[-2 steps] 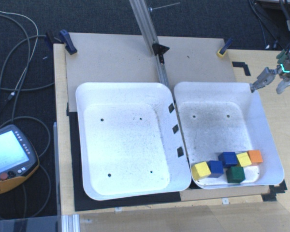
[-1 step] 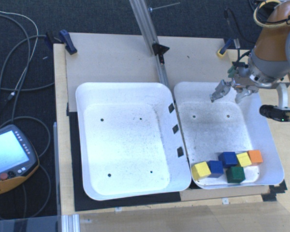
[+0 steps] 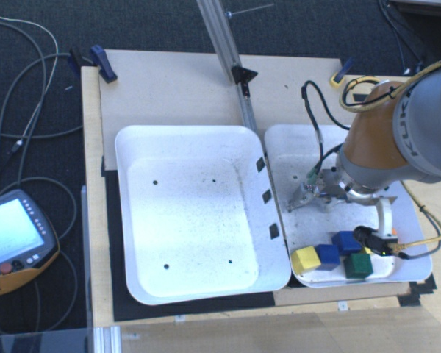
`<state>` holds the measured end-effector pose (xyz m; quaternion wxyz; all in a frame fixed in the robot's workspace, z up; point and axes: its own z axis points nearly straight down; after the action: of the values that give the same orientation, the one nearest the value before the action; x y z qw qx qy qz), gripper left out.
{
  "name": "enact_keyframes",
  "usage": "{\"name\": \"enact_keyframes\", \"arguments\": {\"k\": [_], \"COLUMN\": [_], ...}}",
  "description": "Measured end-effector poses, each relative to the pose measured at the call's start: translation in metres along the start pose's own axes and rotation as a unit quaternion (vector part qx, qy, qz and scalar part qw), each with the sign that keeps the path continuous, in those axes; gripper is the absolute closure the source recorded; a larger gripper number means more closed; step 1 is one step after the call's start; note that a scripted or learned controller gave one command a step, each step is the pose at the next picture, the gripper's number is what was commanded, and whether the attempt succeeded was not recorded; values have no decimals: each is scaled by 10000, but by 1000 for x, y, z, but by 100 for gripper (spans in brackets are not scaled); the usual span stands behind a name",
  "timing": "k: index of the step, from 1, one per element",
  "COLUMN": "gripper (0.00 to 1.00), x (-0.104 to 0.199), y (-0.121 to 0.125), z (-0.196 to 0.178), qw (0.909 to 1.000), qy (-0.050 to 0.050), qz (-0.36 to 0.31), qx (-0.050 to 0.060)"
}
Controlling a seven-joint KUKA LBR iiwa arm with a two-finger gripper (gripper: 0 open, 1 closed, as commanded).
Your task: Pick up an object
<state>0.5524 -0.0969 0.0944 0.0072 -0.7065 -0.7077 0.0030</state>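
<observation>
Arm [image 3: 397, 134] reaches in from the right, over the right bin [image 3: 279, 168]. Gripper [image 3: 307, 195] sits low in that bin near its left wall; finger state unclear. Blocks cluster below and right of the gripper, at the bin's near edge: yellow block [image 3: 306, 259], blue block [image 3: 328, 255] touching it, second blue [image 3: 347, 242], green block [image 3: 358, 265]. All lie apart from the gripper. Left bin [image 3: 132, 197] lies left of the gripper. Pendant [image 3: 15, 241] far left, off the bench.
</observation>
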Motion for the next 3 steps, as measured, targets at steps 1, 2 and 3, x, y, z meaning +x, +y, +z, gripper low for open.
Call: {"name": "enact_keyframes", "arguments": {"k": [1, 2, 3], "gripper": [0, 0, 0], "x": [14, -56, -69], "y": [27, 4, 71], "z": [-6, -6, -8], "qw": [10000, 10000, 9999], "qy": [-27, -38, -43], "qz": [-6, 42, -5], "qx": [-84, -57, -106]}}
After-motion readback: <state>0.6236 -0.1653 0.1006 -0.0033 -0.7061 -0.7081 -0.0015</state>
